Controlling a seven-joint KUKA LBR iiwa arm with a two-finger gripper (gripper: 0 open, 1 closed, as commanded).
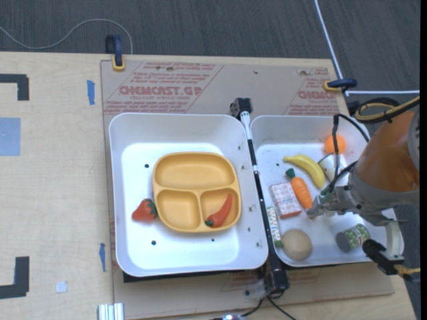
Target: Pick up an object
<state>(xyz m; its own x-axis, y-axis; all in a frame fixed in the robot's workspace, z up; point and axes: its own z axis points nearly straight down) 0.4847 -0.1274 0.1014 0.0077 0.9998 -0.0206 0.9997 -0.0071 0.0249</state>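
The right bin (267, 133) holds a banana (306, 166), a carrot (301, 191), a pink-and-white box (285, 200), a round beige ball (297, 243), a green can (351, 237) and an orange fruit (335, 143). My gripper (320, 207) is low in this bin, just right of the carrot and the box, above the bin floor. Its dark fingers are partly hidden under the wrist. Nothing shows between them.
The left bin (127, 199) holds a yellow divided plate (193, 191) with a red chili pepper (221, 212) in its lower right compartment. A strawberry (143, 210) lies beside the plate's left edge. A black divider clamp (241, 107) sits between the bins.
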